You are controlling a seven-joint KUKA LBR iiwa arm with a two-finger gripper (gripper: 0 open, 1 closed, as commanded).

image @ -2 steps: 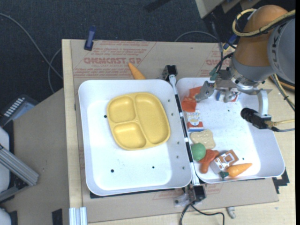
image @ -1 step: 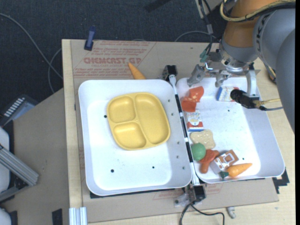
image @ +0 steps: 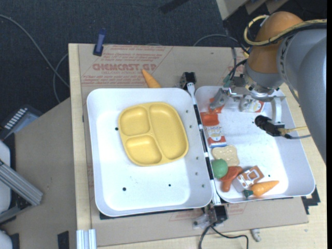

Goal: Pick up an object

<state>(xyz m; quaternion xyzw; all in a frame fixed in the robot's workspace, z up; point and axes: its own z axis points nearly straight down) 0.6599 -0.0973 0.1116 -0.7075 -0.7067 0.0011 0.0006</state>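
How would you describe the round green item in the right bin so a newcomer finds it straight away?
Start at the right white bin and follow its left wall toward the near end, where the toy foods cluster. The round green ball-like piece lies there, just below a pale bread-shaped slice and beside a red-orange chunk. It is the only green, round item among them.

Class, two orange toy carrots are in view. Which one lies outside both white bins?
The orange carrot on the brown board, beyond the left bin's far rim. The other carrot lies inside the right bin.
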